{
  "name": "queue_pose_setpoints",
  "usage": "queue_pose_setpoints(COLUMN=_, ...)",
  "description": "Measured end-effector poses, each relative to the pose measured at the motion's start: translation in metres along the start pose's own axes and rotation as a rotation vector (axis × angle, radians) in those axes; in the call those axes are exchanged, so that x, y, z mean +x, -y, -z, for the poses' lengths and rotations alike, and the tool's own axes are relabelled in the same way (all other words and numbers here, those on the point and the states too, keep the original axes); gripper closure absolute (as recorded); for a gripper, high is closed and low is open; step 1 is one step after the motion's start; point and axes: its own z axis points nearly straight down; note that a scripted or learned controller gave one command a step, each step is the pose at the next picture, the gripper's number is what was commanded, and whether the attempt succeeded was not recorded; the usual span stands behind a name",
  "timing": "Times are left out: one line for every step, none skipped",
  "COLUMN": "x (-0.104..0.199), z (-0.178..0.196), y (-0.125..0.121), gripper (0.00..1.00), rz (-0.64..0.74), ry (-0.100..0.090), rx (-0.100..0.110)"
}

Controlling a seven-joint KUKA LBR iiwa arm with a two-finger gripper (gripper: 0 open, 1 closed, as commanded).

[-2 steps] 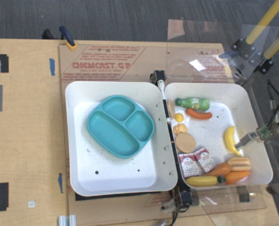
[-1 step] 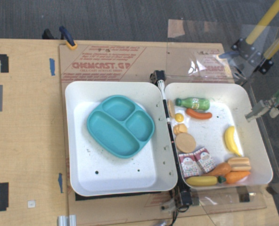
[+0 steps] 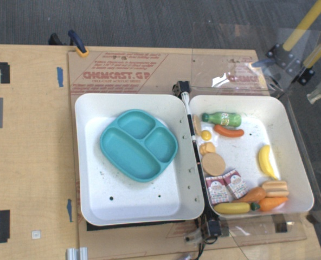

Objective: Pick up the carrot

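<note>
- Wooden bench (image 3: 25, 161) under everything, with black corner marks along its left side and strips of blue tape (image 3: 59, 76).
- Sheet of brown cardboard (image 3: 122, 72) laid on the bench beneath both bins, printed in red "CHEMCAST GP"; smaller red lines above and below too fine to read.
- Left bin (image 3: 90, 199), shallow and white, speckled with a few dark spots on its floor.
- Right bin (image 3: 299, 161), same make, touching the left one along a shared middle edge.
- Teal divided plate (image 3: 139, 145) in the left bin, three compartments, lying flat and turned at a slant.
- Yellow banana (image 3: 267, 161) near the right wall of the right bin.
- Green bottle (image 3: 221, 118) on its side at the far end of the right bin, label unreadable.
- Hot dog bun (image 3: 275, 187) in the near right corner of the right bin.
- Carrot (image 3: 273, 203), orange, lying just in front of the bun and touching it, against the near wall of the right bin.
- Yellow vegetable with a dark green tip (image 3: 232, 207) just left of the carrot.
- Red-orange pepper-like piece (image 3: 228, 130) below the bottle.
- Tan round disc (image 3: 213, 164) by the middle edge.
- Two small red-and-white cartons (image 3: 226, 186) side by side, print too small to read.
- Small yellow pieces (image 3: 207, 141) beside the middle edge.
- Blue-handled clamp (image 3: 78, 42) at the cardboard's far left corner.
</note>
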Motion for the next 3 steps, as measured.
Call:
queue_pose_setpoints(x=0.013, z=0.048, y=0.051, gripper=0.00, rz=0.322, ry=0.002, rx=-0.001)
queue_pose_setpoints(x=0.023, z=-0.080, y=0.079, gripper=0.00, rz=0.328, ry=-0.013, rx=0.010)
queue_pose_setpoints(x=0.020, z=0.041, y=0.076, gripper=0.00, rz=0.550, ry=0.002, rx=-0.002)
